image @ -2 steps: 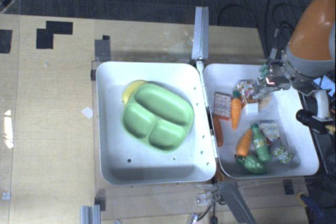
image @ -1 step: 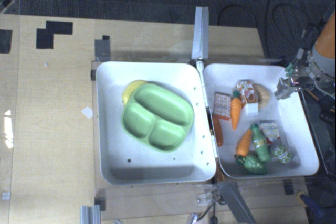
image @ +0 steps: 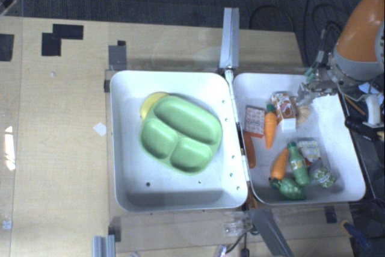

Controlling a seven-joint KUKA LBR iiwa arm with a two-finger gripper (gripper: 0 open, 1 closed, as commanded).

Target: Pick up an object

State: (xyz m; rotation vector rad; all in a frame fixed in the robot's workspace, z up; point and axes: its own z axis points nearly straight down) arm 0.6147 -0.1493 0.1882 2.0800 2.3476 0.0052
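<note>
A: Camera view, quick. Where was the arm?

B: Upper right of the frame, orange band point(image: 363, 27) showing. The pincer point(image: 313, 88) hung over the top edge of the right bin point(image: 355, 189), near a small carton point(image: 284, 110). Couldn't tell whether it was apart or together, too small and cluttered there. Nothing seen between its tips.

A: Objects to pick?

B: All in the right bin. One carrot point(image: 270, 127) upright-ish, just left of the carton. A red packet point(image: 254, 120) to its left, a brown stick-shaped thing point(image: 249, 150) below that, along the bin's left wall. Lower down, a second carrot point(image: 279, 164), tilted, touching a green bottle point(image: 297, 164). A dark green veggie point(image: 290, 189) at the bottom, a wrapped item point(image: 322, 176) right of the bottle.

A: Left bin?

B: The left bin point(image: 123, 147) held a green sectioned tray point(image: 180, 133), upside down by the look, with something yellow point(image: 150, 102) poking out at its upper left. Both bins sat side by side on the desk point(image: 54, 147).
</note>
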